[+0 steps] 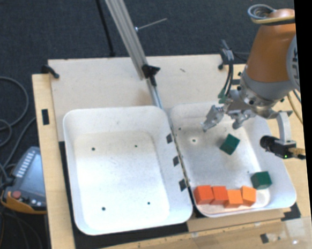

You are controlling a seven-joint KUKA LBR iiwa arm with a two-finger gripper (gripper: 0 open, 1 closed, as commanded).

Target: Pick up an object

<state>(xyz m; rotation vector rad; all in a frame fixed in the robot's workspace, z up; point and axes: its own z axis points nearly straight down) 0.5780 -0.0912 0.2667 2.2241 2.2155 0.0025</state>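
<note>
Orange blocks (226, 194) line the right bin's near wall; arm's jaws (224, 120) hang wide above a green cube (230, 144).

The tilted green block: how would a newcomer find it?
Look in the right-hand white bin. Near its middle, just below the gripper, lies a dark green cube, turned diamond-wise. The other green cube sits lower, beside the row of orange blocks.

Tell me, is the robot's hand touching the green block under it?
Apart. The camera view shows white bin floor between the hand and the green block.
</note>
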